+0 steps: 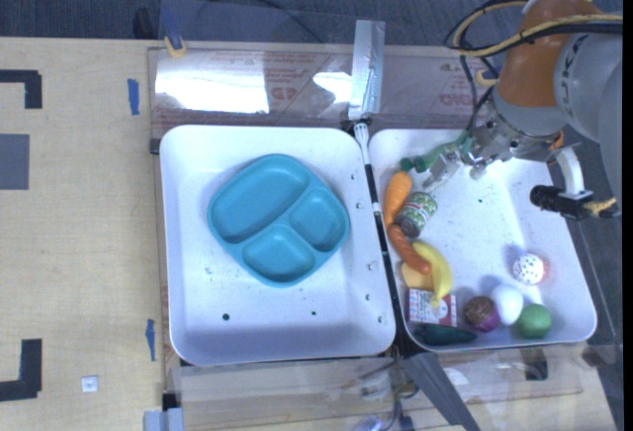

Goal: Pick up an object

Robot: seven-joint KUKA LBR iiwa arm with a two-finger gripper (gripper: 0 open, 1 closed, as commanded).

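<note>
One gripper [447, 162], mine, low at the back of the right-hand shallow white bin [579, 266]; whether it is spread or closed I cannot tell, and nothing can be seen held in it. Just beside it, toward the bin's left wall: a small green-labelled can [418, 210], lying tilted, and an orange carrot-shaped toy [397, 193] touching the can. Next down that wall: a second orange piece [407, 248], a yellow banana toy [436, 270] lying across it, a small red-and-white carton [419, 303], a dark green long piece [443, 333] at the front rim. Front right cluster: a dark maroon ball [481, 311], a white egg shape [507, 303], a green ball [534, 320], with a speckled white ball [529, 268] set apart. Left bin [188, 241]: one blue compartment plate [279, 217]. Risks, as I judge them: can and carrot touch, so a descent between them may nudge both and catch neither; the can may roll off; the bin wall is near enough to foul my approach.
</note>
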